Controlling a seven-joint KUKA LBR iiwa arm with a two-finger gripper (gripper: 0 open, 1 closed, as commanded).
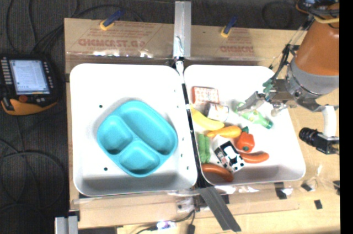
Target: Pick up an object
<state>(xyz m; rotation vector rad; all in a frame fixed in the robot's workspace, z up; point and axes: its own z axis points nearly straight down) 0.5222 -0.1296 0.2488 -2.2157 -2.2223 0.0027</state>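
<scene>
The right white bin [287, 164] holds a heap of toy foods. Among them are a yellow banana [206, 121], an orange carrot [229, 131], a red pepper [246, 142], a green pod [204, 148] and a black-and-white block [229, 155]. A pale green bottle-like piece [258, 117] lies apart at the bin's right middle. My gripper [261, 107] hangs just over that green piece, open, its two grey fingers spread to either side. Nothing is held between them.
The left bin [83, 117] carries a blue divided plate [137, 136]. A red-and-white packet [205, 95] lies at the back of the right bin, and two sausages [255, 158] lie near its front wall. A pendant [25, 83] rests on the floor at left.
</scene>
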